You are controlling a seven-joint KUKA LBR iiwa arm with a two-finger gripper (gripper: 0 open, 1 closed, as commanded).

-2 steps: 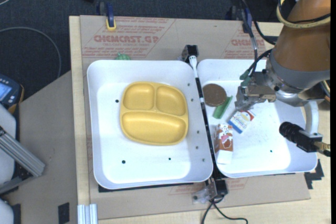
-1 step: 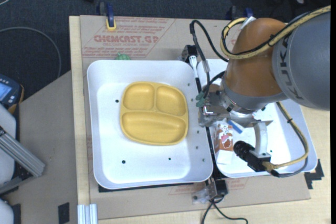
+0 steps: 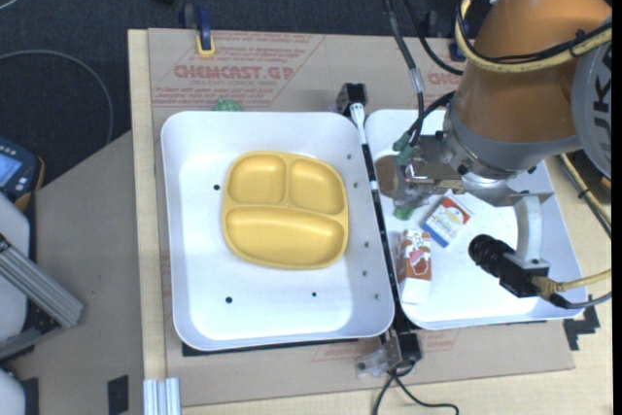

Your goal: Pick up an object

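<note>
Lengthwise, brown packet (image 3: pixel 416 257) pointing up-down beside bin wall (image 3: pixel 394 277).

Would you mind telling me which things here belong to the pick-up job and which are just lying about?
Belonging to the job:
- gripper, low over the right bin
- small packets: red-and-white one, brown-and-white one
- yellow divided plate in the left bin

Just lying about:
- blue-and-yellow clamp on the cardboard sheet
- loose cables on the dark floor

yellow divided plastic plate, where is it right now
The yellow divided plastic plate lies in the middle of the left white bin, apart from the arm.
</note>
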